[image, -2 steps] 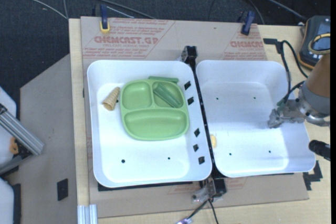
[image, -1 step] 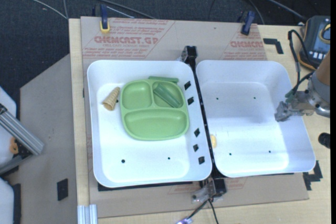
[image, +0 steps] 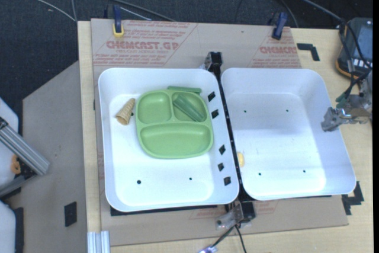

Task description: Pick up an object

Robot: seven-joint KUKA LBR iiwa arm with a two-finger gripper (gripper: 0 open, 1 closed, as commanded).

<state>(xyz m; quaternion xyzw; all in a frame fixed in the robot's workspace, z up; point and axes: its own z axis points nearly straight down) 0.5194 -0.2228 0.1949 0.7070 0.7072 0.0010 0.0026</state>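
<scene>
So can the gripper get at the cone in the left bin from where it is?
Probably yes. The cone lies bare on the bin floor, left of the green plate, with nothing over it. The gripper sits at the right bin's far edge, so it must cross both bins.

1. The two white bins, left bin (image: 112, 145) and right bin (image: 331, 151), look like smooth moulded plastic with a soft sheen.
2. The green divided plate (image: 174, 138) is smooth plastic, slightly glossy.
3. The little cone (image: 125, 111) has a tan, ribbed, matt surface like wafer.
4. The table (image: 148, 41) top is pale board under a printed paper-like sheet, flat and matt.
5. The gripper (image: 333, 120) at the right bin's edge looks like dull grey metal.
6. The floor (image: 41, 38) around is dark, rough and carpet-like.
</scene>
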